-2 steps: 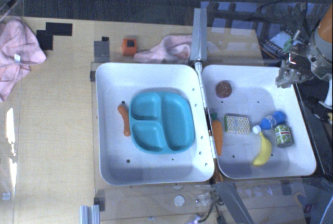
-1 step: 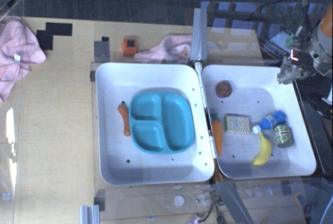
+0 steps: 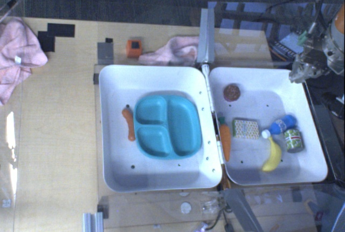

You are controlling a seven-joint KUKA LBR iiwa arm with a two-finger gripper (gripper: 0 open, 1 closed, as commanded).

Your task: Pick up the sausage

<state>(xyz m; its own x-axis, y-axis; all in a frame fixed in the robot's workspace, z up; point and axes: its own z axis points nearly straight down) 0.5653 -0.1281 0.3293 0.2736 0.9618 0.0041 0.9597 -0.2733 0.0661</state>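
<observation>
The sausage (image 3: 129, 124) is a thin orange-brown link. It lies lengthwise on the floor of the left bin (image 3: 110, 171), just left of the blue divided plate (image 3: 167, 125). My gripper (image 3: 303, 70) hangs at the far right, above the back right corner of the right bin (image 3: 318, 169). It is far from the sausage, with nothing visibly held in it.
The right bin holds a carrot (image 3: 225, 142) against its left wall, a brown round patty (image 3: 232, 92), a speckled cracker (image 3: 246, 128), a banana (image 3: 273, 155), a blue bottle (image 3: 281, 125) and a green can (image 3: 294, 139). Pink cloths lie at the back (image 3: 172, 52) and far left (image 3: 19, 53).
</observation>
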